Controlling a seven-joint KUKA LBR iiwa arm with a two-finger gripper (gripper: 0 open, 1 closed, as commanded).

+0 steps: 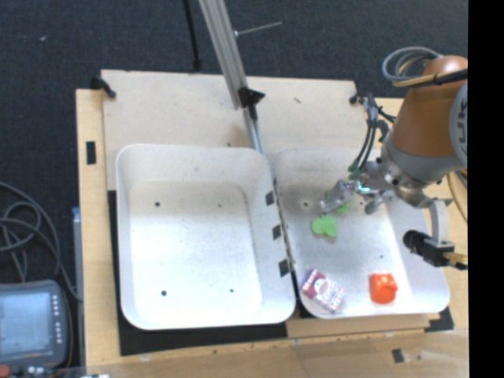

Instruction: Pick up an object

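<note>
Three objects lie in the right bin (409,305). A small green object (324,227) rests near the bin's middle. A red and white packet (324,290) sits at the front left corner, and an orange block (383,287) lies near the front edge. My gripper (337,200) hangs low over the right bin, just above and slightly right of the green object. A bit of green shows right at its tip, but I cannot tell whether it touches the object.
The left bin (130,235) stands beside the right one, their walls meeting at the middle. A slanted metal pole (228,53) rises from behind the bins. A black fitting (429,246) sticks out at the right bin's right side.
</note>
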